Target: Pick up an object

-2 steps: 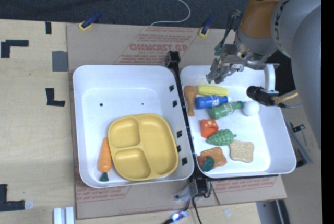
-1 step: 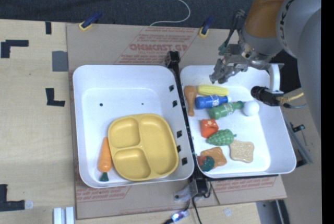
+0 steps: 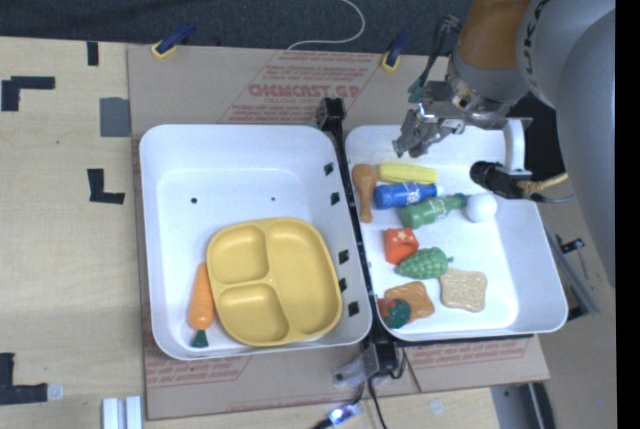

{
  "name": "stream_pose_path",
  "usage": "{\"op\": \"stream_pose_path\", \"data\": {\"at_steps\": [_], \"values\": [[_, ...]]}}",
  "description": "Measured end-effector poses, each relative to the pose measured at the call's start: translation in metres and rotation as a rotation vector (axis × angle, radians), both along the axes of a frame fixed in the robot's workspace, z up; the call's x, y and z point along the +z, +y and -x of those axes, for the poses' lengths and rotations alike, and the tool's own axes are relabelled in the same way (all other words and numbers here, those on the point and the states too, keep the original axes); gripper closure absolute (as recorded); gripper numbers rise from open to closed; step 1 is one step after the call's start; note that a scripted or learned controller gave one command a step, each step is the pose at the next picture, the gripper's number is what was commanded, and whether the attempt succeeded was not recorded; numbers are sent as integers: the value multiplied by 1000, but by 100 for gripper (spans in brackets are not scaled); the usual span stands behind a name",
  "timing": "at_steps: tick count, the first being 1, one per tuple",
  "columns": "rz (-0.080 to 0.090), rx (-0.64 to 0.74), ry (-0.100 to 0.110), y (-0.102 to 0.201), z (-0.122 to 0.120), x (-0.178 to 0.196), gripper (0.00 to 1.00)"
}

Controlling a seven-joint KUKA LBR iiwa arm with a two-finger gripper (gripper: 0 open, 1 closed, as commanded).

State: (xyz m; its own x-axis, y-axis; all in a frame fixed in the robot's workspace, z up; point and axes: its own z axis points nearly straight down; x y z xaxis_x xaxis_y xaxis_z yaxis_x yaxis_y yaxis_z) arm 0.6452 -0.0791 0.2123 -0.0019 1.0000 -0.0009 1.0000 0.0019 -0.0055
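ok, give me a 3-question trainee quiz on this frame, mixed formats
1. True or false: the yellow three-compartment plastic plate lies in the left white bin.
2. Multiple choice: what lies beside that plate, along its left edge? A) an orange toy carrot with a green tip B) a white ball C) a slice of bread
3. Fill in: the claw hangs over the far-left part of the ___ white bin, just above the yellow toy corn cob.

Key: 1 true. 2 A, the orange toy carrot. 3 right, the right white bin.
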Motion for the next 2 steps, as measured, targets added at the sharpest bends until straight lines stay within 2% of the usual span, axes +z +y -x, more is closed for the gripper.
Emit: {"op": "stream_pose_path", "data": {"at_steps": [1,2], "values": [[-1,0,-1,-4,6,18,100],[0,1,2,-1,4,-1,100]]}}
